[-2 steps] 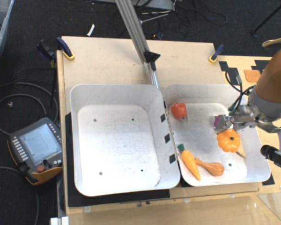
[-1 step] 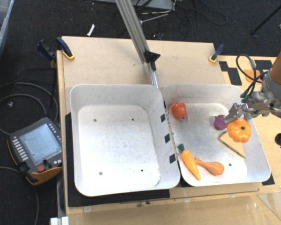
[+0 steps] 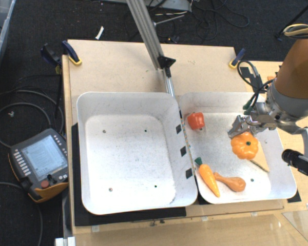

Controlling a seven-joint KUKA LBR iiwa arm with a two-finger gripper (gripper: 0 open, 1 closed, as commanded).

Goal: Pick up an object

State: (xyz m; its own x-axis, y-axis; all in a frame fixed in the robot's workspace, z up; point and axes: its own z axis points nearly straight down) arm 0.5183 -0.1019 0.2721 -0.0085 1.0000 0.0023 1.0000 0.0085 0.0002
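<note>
The right bin (image 3: 277,186) holds several toy foods. An orange pumpkin (image 3: 245,147) sits right of the bin's middle. A red pepper (image 3: 196,120) lies near the bin's upper left, by the divider. A carrot (image 3: 208,179) and an orange gourd (image 3: 232,182) lie side by side near the front edge. My gripper (image 3: 239,130) hangs just above the pumpkin's top and overlaps its upper edge. Whether it touches the pumpkin is not clear. The grey arm with its orange band comes in from the right.
The left bin (image 3: 87,137) lies beside the right one. A slanted metal pole (image 3: 146,27) reaches down to the bins' shared back corner. Clamps (image 3: 72,53) grip the bench's far corners. A teach pendant (image 3: 40,160) rests on the floor at left.
</note>
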